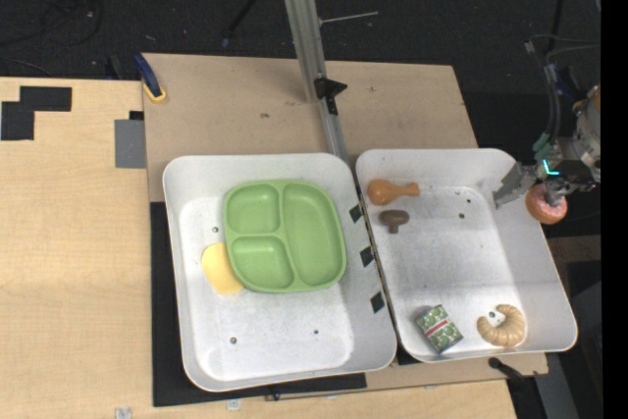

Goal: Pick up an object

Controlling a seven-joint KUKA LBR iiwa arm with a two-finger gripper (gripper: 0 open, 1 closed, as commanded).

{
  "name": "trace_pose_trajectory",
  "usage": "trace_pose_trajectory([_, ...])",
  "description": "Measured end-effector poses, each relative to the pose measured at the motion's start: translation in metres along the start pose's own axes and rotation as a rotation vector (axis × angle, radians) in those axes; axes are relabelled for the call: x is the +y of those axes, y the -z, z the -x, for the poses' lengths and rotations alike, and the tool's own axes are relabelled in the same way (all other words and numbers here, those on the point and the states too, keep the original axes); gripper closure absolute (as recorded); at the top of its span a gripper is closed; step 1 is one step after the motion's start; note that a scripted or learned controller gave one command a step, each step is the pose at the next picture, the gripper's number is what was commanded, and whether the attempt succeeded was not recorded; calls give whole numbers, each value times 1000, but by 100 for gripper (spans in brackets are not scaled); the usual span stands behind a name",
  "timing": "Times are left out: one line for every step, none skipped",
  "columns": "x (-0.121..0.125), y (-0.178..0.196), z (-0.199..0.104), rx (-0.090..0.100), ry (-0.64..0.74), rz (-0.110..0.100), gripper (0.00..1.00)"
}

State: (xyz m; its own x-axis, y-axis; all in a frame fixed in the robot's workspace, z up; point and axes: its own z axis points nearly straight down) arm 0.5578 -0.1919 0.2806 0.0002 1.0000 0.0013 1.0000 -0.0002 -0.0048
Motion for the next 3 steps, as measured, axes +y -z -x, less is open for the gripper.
trace_pose_trajectory([0, 1, 0, -1, 0, 2, 0])
trace_pose_trajectory([1, -62, -8, 1, 1, -4, 0])
trace_pose_trajectory([7, -123, -12, 1, 0, -4, 0])
